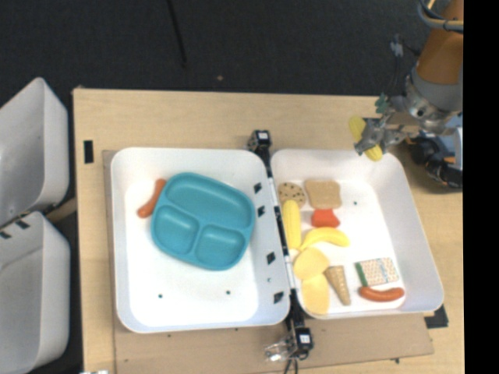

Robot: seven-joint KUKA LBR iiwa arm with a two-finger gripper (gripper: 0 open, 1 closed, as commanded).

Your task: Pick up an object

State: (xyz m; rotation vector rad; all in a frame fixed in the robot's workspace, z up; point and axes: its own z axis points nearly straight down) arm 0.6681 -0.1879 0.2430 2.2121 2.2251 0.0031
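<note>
**Worktop stock: two bins, toy food, one arm**

Worktop [93, 232]: pale wood, flat, carrying two shallow white bins side by side.

Left bin [125, 302]: glossy white plastic, rounded corners. Holds a teal divided plate [203, 220], smooth, three compartments, lying flat near the bin's centre. Orange-red sausage [150, 199] just beside the plate's far-left edge, slanted toward the bin's left wall.

Right bin [417, 232]: same make. Contents crowded toward its left wall:
- speckled cookie [291, 192], round, near the far-left corner;
- brown bread slice [323, 193], squarish, just beside the cookie;
- corn cob [291, 224], long, yellow, along the left wall;
- red-orange piece [326, 218], small, below the bread;
- banana [327, 238], curved, yellow;
- two pale yellow rounded pieces [312, 279], near-left corner, overlapping;
- ice-cream cone [338, 284], tan, tapered, ribbed;
- patterned packet [379, 271], flat, green-edged;
- red sausage [382, 293], touching the packet's near side.

Arm [440, 53]: grey with orange band, over the worktop's far-right corner, clear of the food cluster.

Pincer [373, 142]: above the right bin's far rim. Small yellow object [366, 135] seen at the fingers, apparently clamped between them, raised off the bin floor.
</note>
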